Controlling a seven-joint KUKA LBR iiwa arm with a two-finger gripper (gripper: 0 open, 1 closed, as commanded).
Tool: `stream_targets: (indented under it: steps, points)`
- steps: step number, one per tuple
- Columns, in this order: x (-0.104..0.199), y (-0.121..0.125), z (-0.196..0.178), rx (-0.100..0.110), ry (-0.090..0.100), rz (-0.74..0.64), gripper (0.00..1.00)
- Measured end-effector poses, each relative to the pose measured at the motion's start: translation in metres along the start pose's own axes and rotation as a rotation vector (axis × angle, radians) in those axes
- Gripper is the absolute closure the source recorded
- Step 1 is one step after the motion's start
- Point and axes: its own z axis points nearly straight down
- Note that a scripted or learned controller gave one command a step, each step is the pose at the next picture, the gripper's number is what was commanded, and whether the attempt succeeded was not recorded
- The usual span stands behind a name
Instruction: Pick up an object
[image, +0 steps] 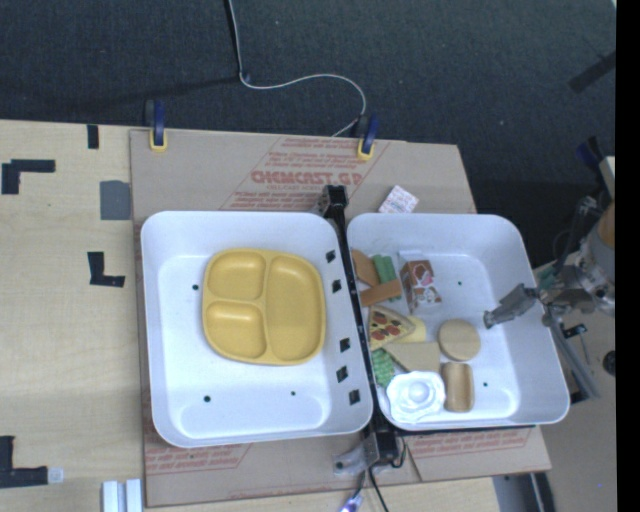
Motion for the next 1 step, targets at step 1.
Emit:
stream_targets:
  steps: [1]
  points:
    - [0.0247, -0.0063, 0.1463, -0.003, 0.001, 0.002, 0.00]
